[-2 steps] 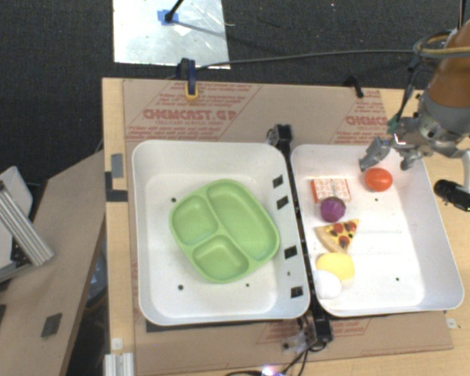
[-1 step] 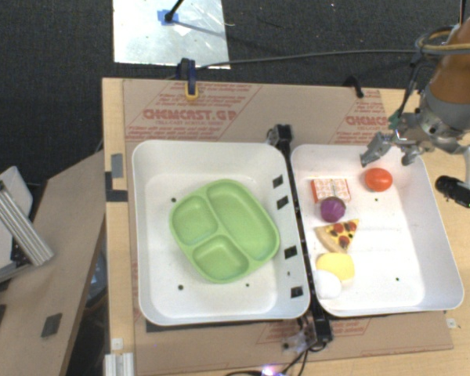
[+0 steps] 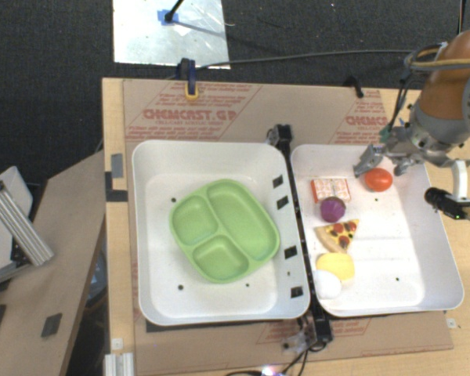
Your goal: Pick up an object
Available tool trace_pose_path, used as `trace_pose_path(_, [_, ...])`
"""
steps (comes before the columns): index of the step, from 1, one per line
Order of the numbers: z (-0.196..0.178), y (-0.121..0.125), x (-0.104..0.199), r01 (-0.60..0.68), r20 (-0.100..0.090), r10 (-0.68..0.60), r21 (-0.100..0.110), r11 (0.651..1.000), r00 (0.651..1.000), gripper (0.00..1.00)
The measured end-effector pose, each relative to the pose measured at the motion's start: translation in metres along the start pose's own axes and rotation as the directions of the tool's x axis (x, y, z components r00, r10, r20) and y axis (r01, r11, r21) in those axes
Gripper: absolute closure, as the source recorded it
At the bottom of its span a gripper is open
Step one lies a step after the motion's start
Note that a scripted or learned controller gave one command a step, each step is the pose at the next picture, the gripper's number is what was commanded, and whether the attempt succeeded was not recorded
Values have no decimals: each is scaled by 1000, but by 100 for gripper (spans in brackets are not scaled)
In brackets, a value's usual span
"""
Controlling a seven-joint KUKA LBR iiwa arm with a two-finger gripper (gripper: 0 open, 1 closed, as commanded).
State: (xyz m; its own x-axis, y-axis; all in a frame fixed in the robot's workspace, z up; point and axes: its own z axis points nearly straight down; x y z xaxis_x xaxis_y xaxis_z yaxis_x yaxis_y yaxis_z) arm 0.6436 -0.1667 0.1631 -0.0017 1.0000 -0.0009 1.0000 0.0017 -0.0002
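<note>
Orange tomato [image 3: 378, 180] in rt bin [image 3: 435, 284], touching arm's jaws [image 3: 385, 161]; grip state can't tell.

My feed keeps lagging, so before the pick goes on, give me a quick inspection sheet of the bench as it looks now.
Surface: cardboard-covered bench bearing the left bin and the right bin side by side.
Job's things: in the right bin, an orange-red ball, red-and-white packet, purple ball, pizza slice toy, yellow piece and white piece.
Clutter: green divided plate in the left bin.
Grippers: gripper low at the right bin's far side, right beside the orange-red ball; whether the jaws are open is not clear.
Cables: a thin cable runs across behind the bench.
Surroundings: shiny sheet on dark floor, metal rail at left.
</note>
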Motion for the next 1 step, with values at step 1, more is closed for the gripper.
trace_pose_path(1, [41, 9, 5, 4, 2, -4, -6, 1000, 1000, 0])
